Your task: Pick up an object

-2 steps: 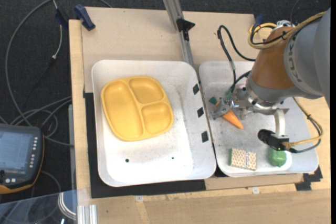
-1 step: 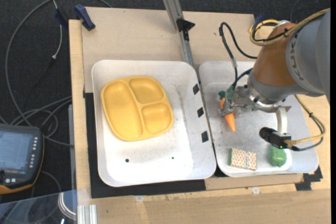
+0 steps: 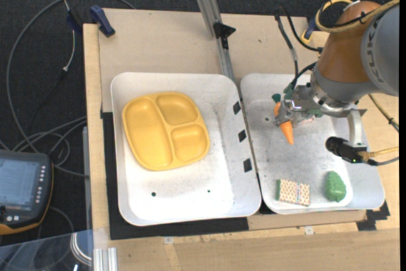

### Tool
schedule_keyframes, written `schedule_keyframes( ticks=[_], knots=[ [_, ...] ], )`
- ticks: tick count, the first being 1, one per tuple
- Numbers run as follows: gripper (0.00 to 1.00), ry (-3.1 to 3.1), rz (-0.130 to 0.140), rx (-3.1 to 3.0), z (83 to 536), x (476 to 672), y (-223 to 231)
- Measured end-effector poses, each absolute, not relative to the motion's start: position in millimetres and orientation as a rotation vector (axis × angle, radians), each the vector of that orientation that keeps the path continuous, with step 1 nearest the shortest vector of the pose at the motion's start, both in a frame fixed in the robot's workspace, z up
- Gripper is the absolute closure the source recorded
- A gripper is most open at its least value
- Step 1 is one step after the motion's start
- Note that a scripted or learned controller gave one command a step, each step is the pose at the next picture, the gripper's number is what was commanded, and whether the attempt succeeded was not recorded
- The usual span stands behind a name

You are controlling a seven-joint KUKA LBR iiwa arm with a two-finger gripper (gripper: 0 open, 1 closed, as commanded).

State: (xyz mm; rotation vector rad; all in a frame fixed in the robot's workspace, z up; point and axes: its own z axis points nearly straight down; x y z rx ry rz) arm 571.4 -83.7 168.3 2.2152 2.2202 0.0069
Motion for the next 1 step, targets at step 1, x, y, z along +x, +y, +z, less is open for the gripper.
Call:
schedule_keyframes(
  ticks=[1],
  knots=[
    [1.0, 2.221, 0.007, 2.215, 223.9, 581.8, -78.0]
  ],
)
